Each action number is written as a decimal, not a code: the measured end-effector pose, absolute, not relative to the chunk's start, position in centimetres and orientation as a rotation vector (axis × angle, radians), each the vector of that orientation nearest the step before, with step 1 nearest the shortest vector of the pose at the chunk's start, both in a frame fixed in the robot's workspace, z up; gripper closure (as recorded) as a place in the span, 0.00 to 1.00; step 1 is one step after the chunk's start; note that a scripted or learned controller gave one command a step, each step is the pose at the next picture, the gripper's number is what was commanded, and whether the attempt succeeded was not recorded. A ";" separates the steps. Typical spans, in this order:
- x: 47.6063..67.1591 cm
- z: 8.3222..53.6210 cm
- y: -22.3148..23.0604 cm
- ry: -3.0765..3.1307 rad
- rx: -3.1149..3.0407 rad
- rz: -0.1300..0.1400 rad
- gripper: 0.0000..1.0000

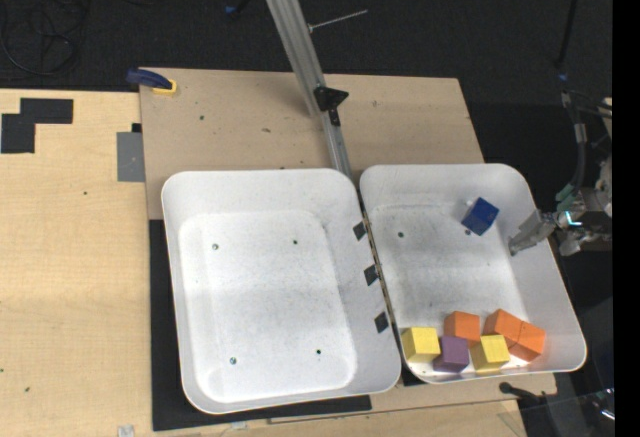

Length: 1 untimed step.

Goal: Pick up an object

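White plastic forms both shallow bins on the wooden bench (250, 115). The left bin (200, 195) sits beside the right bin (440, 180), their inner walls touching along a seam with three small black clips.

My gripper (535, 233) hangs at the three o'clock rim of the right bin, over its outer wall. Its state I cannot tell; the tip is small and blurred against the dark floor. Nothing is visibly held.

Contents of the right bin, as inspected:
- One blue cube (480, 216), tilted, at about one o'clock of the bin floor, near my gripper but apart from it.
- A cluster at five to six o'clock, against the near wall: yellow cube (422, 341), purple cube (455, 353), second yellow cube (490, 352), orange cube (462, 326), and two orange blocks (518, 333) at the corner. These pieces touch or nearly touch one another.

A slanted aluminium rail (295, 35) rises from the twelve o'clock side, between the bins.
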<state>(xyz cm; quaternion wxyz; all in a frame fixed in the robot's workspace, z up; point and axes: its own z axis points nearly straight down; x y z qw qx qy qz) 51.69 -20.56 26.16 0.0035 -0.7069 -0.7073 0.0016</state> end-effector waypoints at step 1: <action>51.8 26.4 -20.6 -2.218 -2.221 0.002 0.00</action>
